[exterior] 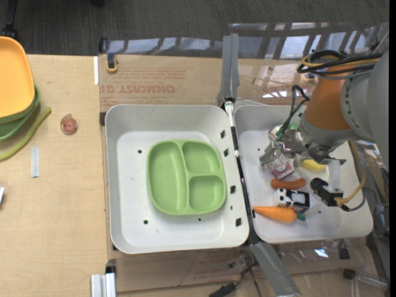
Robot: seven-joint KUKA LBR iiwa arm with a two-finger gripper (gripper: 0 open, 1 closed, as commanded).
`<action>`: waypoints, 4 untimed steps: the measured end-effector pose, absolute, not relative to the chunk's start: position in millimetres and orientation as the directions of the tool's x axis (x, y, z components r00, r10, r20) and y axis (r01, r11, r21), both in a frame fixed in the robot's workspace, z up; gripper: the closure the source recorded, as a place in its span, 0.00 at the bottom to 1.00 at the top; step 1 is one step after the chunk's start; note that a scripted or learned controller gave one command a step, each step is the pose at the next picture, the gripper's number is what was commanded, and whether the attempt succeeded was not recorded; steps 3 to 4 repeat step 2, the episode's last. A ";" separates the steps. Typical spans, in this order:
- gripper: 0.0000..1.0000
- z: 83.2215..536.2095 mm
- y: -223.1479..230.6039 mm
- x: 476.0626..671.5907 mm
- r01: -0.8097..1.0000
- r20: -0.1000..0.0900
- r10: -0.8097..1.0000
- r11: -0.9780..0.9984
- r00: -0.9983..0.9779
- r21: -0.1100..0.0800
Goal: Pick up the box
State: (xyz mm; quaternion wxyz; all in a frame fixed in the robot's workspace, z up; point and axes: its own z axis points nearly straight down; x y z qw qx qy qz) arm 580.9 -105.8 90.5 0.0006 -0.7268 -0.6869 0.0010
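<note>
This looks like a robot lab, not a home. A big grey robot arm (365, 98) with an orange band reaches in from 3 o'clock. Two white bins (117, 184) sit side by side on a bench, held by metal bars (230, 67). Flat brown cardboard (154, 82) lies under them. The food here is pretend: a toy carrot (275, 213) at 4 o'clock. A wooden table (55, 215) stands at 9 o'clock, with grey carpet (185, 8) at 12 o'clock.

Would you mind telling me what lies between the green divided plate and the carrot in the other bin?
In the camera view, between the green plate and the carrot lie bare white floor of the left bin and the two bins' adjoining rims; no loose item sits there.
</note>
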 end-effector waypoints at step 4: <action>1.00 226.4 -62.6 551.4 0.986 -0.002 0.986 -0.170 0.170 -0.003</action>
